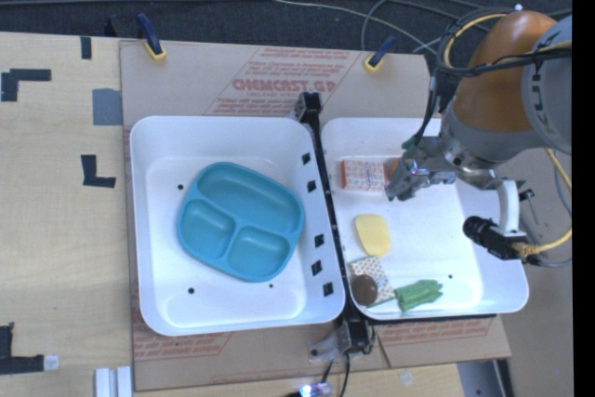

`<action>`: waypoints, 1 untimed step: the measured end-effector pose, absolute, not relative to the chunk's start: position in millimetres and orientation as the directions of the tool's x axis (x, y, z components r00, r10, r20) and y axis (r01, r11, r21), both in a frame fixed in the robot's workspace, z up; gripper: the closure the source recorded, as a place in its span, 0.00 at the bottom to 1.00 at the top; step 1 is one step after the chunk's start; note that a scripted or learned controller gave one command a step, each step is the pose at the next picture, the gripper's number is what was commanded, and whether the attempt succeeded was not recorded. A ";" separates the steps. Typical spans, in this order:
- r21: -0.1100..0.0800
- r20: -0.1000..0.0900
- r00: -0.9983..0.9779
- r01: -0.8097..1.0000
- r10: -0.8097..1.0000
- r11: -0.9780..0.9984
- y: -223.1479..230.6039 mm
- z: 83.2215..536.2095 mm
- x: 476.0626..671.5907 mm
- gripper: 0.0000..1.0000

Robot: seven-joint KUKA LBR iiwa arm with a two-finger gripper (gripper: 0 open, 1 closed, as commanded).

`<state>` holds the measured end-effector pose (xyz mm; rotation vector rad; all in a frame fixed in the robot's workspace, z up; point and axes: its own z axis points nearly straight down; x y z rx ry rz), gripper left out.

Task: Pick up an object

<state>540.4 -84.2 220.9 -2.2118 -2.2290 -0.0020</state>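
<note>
My gripper (403, 182) hangs over the back of the right bin (456, 228), just right of a small red-and-white packet (361, 174) that lies near the divider. A pale yellow soft piece (373, 234) rests in the middle of that bin. Nearer the front lie a brown round cookie-like item (364, 287) and a green pepper-shaped toy (418, 294). The fingers are dark and seen from above, so their spacing is unclear, and nothing shows between them.
The left bin (158, 153) holds a blue three-compartment plate (241, 220). A black divider (319, 200) with clips runs between the bins. Cables loop behind the arm at the upper right. Yellow-and-blue clamps (149, 37) pin the cardboard sheet at the back.
</note>
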 end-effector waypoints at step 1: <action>-0.001 0.001 -0.007 1.000 1.000 0.007 -39.2 225.6 543.3 1.00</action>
